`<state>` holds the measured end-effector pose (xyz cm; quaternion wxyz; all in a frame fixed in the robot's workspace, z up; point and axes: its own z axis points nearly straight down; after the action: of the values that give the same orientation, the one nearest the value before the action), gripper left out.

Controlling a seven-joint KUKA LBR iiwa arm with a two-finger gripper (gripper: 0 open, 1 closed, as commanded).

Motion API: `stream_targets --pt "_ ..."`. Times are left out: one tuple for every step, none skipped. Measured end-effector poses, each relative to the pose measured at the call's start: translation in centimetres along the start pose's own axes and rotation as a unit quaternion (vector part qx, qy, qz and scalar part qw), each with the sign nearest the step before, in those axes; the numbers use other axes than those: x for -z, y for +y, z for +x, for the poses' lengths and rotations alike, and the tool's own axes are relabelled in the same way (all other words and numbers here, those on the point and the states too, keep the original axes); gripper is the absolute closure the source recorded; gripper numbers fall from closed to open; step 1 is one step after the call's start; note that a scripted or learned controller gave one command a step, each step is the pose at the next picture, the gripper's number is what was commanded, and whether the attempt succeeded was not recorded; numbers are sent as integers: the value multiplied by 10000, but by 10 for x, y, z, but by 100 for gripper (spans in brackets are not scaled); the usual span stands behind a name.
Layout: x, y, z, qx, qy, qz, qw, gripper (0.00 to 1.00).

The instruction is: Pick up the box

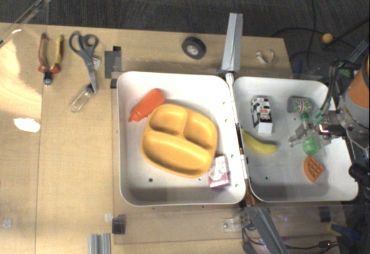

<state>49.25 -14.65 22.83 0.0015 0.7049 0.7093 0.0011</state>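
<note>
- i count two white bins: the left bin (124, 131) holds one yellow tray (179, 140), one orange carrot (145, 105) and one pink box (219, 171) at its near right corner.
- the right bin (277, 189) holds a banana (260, 144) and a can (299, 105).
- the gripper (312, 131) is blurred; i cannot tell its state.
- the wooden bench (58, 148) carries scissors (87, 56).

The grey arm (354, 109) carries an orange band above its wrist, with dark cables running alongside its metal gripper (315, 127).
</note>
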Motion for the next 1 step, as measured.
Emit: stream_targets --pt "-127 50 28 -891 3 11 9960 0"
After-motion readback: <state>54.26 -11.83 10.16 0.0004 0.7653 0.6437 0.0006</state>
